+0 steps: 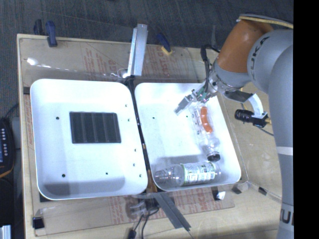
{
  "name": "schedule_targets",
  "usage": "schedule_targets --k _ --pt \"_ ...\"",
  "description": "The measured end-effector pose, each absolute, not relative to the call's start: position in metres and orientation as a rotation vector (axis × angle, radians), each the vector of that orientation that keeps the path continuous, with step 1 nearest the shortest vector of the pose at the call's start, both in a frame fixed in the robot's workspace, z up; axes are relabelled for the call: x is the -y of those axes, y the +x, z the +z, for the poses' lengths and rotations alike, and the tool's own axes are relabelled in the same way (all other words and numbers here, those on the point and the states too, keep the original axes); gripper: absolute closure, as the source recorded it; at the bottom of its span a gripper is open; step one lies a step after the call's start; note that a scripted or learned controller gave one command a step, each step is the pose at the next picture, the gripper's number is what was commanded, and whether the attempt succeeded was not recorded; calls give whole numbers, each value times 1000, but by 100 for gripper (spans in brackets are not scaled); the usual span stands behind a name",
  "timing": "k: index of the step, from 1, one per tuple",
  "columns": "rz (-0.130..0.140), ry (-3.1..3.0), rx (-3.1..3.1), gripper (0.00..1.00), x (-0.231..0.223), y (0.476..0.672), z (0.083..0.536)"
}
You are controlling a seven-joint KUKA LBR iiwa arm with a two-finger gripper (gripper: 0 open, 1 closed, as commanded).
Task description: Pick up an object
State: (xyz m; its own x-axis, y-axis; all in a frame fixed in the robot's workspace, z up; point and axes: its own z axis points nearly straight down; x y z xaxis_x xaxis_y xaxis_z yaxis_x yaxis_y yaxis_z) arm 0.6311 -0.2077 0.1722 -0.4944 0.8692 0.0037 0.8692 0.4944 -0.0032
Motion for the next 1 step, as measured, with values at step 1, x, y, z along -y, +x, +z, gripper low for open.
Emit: schedule_targets --k 1 --pt "2 -1531 2735 0 208 624 174"
